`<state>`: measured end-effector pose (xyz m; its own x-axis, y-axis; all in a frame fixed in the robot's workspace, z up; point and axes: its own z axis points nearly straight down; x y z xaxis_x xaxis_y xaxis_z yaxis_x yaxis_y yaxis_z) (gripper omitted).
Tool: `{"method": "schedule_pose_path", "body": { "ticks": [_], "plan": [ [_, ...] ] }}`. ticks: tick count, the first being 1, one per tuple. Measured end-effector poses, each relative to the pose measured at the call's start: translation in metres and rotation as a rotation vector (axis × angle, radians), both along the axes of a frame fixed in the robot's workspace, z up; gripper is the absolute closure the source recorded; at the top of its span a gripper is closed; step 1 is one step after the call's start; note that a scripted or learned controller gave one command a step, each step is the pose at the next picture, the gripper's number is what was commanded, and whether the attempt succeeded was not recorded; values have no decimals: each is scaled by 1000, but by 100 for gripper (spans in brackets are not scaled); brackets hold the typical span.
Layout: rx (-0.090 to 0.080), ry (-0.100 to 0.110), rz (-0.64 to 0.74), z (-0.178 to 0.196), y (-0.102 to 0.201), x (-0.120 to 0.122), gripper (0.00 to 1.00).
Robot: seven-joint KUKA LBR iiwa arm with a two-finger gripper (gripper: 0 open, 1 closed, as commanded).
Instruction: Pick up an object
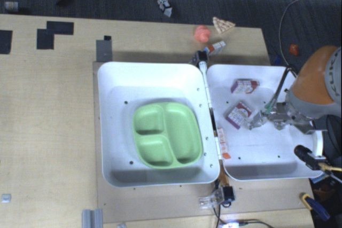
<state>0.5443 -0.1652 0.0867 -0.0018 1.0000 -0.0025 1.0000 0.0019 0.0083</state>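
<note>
Two small red-and-white packets lie in the right bin (267, 165): one packet (244, 86) near its far side, the other packet (238, 114) closer to the middle. My gripper (258, 120) hangs low over the right bin, just right of the nearer packet, with the grey arm and orange band (315, 83) behind it at the right edge. A green divided plate (167, 134) rests in the left bin (115, 115).
On the bench beyond the bins lie a pink ball (202, 33), a wedge-shaped toy (223, 24) and a small tube (215, 48). Small bits of clutter sit on the dark floor beyond. Cables run along the right side.
</note>
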Motion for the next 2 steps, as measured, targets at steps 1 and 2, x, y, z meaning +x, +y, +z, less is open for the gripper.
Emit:
{"method": "schedule_pose_path", "body": {
  "ticks": [1,2],
  "plan": [
    [3,2,4,0,40,126,0],
    [2,4,11,12,40,127,100]
  ]
}}
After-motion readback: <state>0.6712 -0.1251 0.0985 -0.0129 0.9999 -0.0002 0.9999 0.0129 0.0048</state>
